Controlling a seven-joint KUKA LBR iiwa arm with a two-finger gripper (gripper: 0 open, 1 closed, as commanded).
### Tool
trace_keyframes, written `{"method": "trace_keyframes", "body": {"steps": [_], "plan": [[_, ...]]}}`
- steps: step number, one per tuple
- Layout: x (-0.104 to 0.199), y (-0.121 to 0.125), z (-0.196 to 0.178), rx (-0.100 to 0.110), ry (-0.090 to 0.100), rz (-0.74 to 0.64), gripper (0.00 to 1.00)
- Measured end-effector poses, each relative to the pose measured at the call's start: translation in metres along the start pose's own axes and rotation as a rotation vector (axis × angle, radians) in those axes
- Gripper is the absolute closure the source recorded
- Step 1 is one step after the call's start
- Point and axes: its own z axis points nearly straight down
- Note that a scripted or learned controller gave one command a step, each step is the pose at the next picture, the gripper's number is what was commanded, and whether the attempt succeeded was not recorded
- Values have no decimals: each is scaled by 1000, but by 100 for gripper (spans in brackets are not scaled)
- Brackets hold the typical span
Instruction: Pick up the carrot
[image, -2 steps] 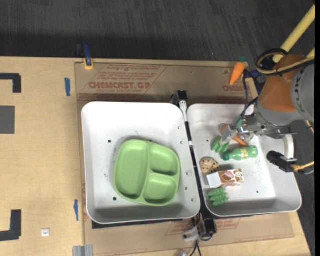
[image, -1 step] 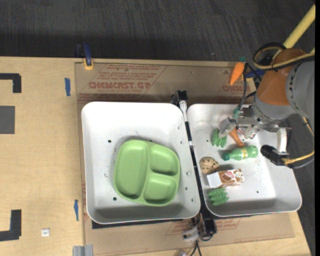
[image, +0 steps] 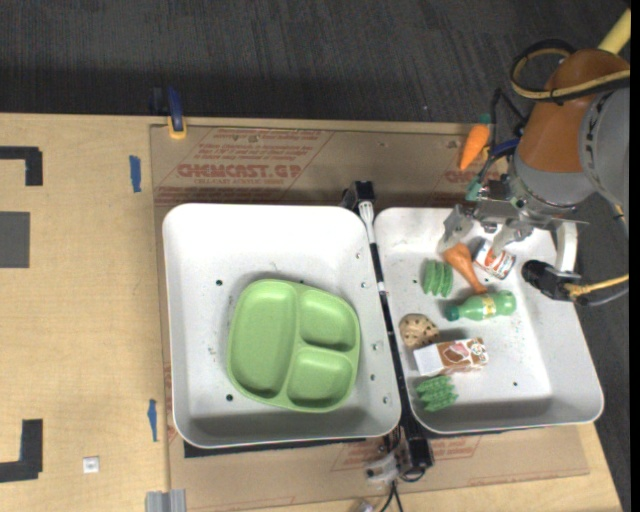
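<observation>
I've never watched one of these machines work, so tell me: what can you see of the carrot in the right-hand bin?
The carrot is a small orange toy, smooth and plastic-looking, tapering toward one end. It lies tilted in the upper part of the right bin, on the white floor. The pincer hangs right above its upper end, hiding part of it. A green ridged piece lies close on its left, a green bottle just below it, and a red-and-white packet close on its right; real contact cannot be told.

Left bin (image: 190, 300): green divided plate (image: 293, 344). Right bin (image: 560, 385): gripper (image: 488, 232) over carrot (image: 461, 263); green bottle (image: 482, 306) at its 5 o'clock; cookie (image: 418, 328).
</observation>
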Motion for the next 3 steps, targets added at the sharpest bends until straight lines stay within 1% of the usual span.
{"method": "trace_keyframes", "body": {"steps": [1,2,3], "plan": [[-7,21,62,3,0,130,0],[-22,9,83,-1,3,333,0],[-21,10,71,-3,4,332,100]]}}
